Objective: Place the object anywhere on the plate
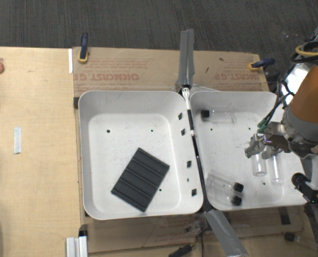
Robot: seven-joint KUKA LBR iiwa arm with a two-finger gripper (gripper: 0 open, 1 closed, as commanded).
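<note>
Judging by how things lay, the task was at an early stage: the dark ribbed plate (141,179) sat alone in the lower middle of the left bin (94,143), at a slant, with nothing on it. Clear plastic tubes with black caps lay in the right bin (223,103): one near its upper left corner (217,114), and another at the lower middle of the frame's right half (223,185). Which tube was meant as the object could not be told. The gripper (261,150) hung over the right part of that bin, its clear fingers (259,164) pointing down with a gap between them and nothing seen gripped. The lower tube lay near it, down and to the left; the upper one further off. Picking up, carrying across the divider (193,138) and setting down all remained.
</note>
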